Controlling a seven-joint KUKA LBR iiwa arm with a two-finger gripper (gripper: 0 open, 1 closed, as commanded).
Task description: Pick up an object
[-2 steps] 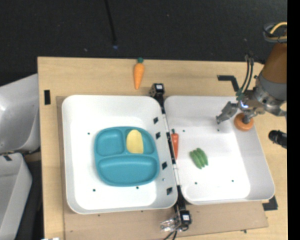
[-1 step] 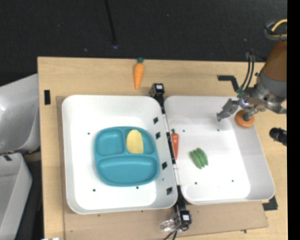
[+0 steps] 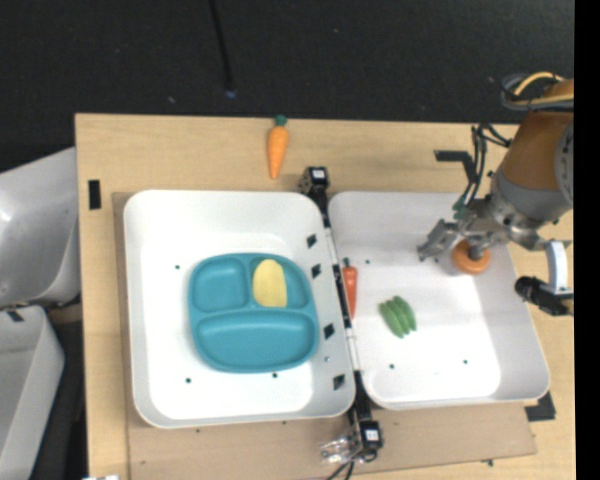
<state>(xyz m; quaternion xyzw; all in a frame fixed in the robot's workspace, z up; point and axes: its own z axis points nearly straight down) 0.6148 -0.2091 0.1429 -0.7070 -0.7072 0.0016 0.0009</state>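
Gripper (image 3: 458, 243) sits low over the right bin (image 3: 510, 368), far-right part, fingers spread wide w/ nothing between them; a small orange round object (image 3: 470, 259) lies just beside the fingertips, touching or nearly so, can't tell which. Green veg (image 3: 399, 316) mid-bin, well apart from gripper; red-orange piece (image 3: 349, 286) against the divider; left bin (image 3: 150, 368) holds a blue tray (image 3: 235, 338) w/ a yellow item (image 3: 270, 283) in its top-right compartment; carrot (image 3: 277, 146) on the bench (image 3: 180, 148) beyond the bins

Arm (image 3: 535, 173): grey rounded housing, orange band above the wrist. Yellow and black cables loop at its top. Hand (image 3: 458, 240): grey metal, small dark fittings.
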